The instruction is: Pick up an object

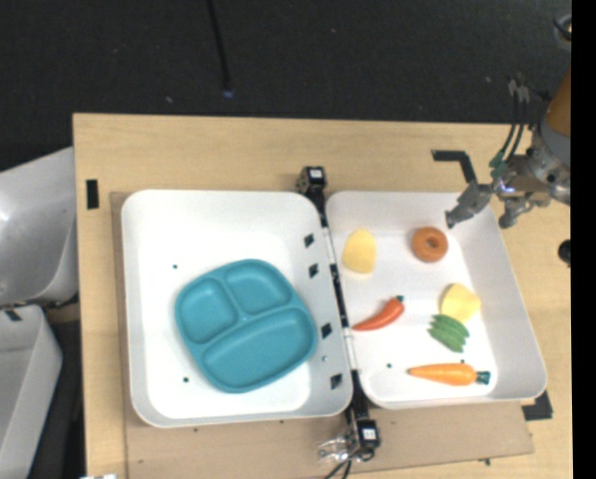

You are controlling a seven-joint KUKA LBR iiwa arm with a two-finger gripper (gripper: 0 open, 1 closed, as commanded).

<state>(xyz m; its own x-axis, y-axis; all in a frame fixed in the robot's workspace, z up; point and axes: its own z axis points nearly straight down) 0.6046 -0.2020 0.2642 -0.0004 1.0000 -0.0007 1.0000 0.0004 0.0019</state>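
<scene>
Right bin far corner: fingers seemingly spread, gripping nothing.

Light wooden tabletop; two white bins: left bin containing blue divided plate; right bin.

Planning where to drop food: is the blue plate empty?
Empty: the blue plate shows bare compartments; the food lies in the right bin.

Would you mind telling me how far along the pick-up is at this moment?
Nothing looks lifted yet: the orange round piece, red pepper and carrot all lie in the right bin. The pincer hangs at that bin's upper right edge, holding nothing. The grasp and lift remain.
</scene>
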